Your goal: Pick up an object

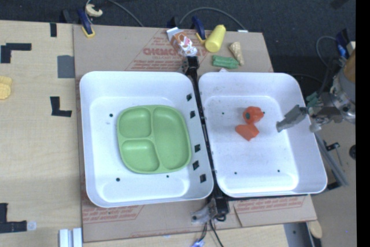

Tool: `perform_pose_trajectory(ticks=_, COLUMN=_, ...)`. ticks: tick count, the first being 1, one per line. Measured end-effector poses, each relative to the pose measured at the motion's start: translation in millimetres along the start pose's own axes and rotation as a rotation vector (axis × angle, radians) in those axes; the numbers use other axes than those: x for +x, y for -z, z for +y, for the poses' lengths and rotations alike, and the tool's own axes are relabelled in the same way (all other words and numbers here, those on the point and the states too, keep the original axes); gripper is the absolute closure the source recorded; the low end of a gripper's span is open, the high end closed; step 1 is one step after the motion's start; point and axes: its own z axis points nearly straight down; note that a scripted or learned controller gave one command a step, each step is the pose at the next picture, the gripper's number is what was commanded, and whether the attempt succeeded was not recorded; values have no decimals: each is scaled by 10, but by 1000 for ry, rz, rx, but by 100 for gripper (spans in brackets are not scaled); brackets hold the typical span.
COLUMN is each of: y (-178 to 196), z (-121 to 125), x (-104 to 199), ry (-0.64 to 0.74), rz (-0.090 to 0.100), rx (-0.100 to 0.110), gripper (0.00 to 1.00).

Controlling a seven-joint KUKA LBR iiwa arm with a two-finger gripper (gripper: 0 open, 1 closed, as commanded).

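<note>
Jaws, as far as I could make out, were a grey tip poking in over the right wall of the right bin (300, 89); how they stood, spread or closed, I could not tell, and nothing sat between them. That gripper (291, 118) hung above the bin's right side, apart from the two small things lying near the middle of its floor.

Those were an orange-red toy vegetable with a green stem end (253, 114), and, just below and left of it, touching or very nearly so, an orange-red wedge-shaped piece (247, 132). Both looked like play-food, so I judged them light and stiff, probably smooth plastic and a little slippery. The rounder one seemed liable to roll or squirt out of a pinch; I would have taken it across its widest part, away from the stem. The wedge seemed to offer flatter sides and the surer hold.

Since they lay so close, a descent between them risked nudging both.

Over in the left bin (92, 95) a green divided plate (154, 139) lay flat in the middle.
</note>
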Motion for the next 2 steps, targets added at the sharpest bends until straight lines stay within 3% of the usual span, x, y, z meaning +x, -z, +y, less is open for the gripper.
perform_pose_trajectory(ticks=1, y=-1263, z=396, x=316, ry=0, rz=1, rx=3, gripper=0)
perform_pose_trajectory(ticks=2, y=-1932, z=1066, x=573, ry=2, rz=0, rx=-6, gripper=0)
